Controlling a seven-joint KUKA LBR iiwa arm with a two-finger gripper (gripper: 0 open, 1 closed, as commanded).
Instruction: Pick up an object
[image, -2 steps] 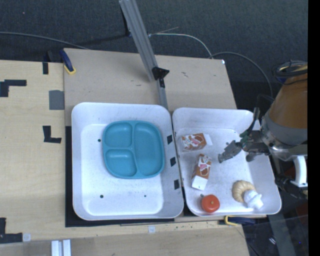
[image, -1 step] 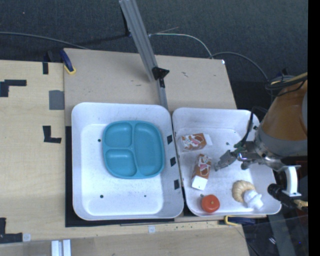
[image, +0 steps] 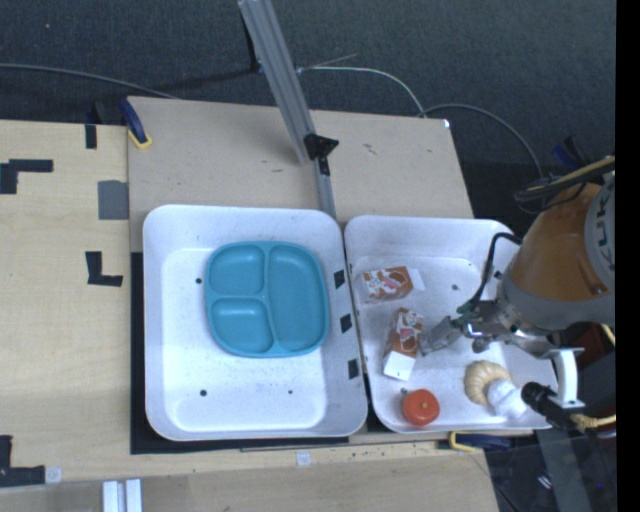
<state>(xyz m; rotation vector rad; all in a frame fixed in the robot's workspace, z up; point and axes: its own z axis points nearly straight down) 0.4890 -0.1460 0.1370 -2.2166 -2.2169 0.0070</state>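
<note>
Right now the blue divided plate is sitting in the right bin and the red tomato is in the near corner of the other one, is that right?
Not quite. The camera view shows the blue divided plate in the left bin, not the right one. The red tomato lies near the front edge of the other bin, the right bin, as you said.

Divided plate (image: 268, 298) in left bin (image: 170, 400); croissant (image: 485, 379) in right bin (image: 440, 235).
</note>
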